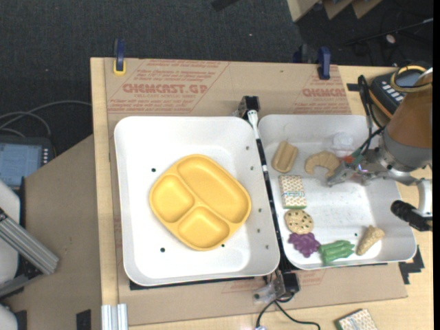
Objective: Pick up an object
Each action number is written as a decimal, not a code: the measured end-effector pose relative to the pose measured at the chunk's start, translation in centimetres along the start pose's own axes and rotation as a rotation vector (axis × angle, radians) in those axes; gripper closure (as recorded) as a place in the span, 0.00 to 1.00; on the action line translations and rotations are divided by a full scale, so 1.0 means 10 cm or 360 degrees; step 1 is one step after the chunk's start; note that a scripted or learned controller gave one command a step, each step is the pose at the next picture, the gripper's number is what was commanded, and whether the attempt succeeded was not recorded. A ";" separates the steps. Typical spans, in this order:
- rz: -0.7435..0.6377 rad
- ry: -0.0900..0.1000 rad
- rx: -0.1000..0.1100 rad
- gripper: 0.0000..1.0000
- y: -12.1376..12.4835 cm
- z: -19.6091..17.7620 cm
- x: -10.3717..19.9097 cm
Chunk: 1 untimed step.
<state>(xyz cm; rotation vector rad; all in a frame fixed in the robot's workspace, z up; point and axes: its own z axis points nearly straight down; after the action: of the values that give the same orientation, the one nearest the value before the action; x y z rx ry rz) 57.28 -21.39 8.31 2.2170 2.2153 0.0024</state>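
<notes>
Board under bins — red print "CHEMCAST GP", repeated.

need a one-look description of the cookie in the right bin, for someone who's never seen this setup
Start at the right white bin, the one holding the small food toys. Along its left side, the cookie sits just below the checkered wafer and above the purple grapes. It is the one round, tan piece with dark chip spots.

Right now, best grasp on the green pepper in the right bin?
Probably grip the green pepper across its narrow width, mid-body, coming straight down. It lies flat with its long axis roughly left-right, purple grapes close at its left end and the bin rim just below, so avoid closing along its length.
</notes>
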 end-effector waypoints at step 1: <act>-0.0009 0.0005 0.0002 0.00 0.59 -0.02 0.44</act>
<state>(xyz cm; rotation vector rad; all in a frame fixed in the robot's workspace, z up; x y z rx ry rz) 63.22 -16.98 8.52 2.2127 2.2234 0.0043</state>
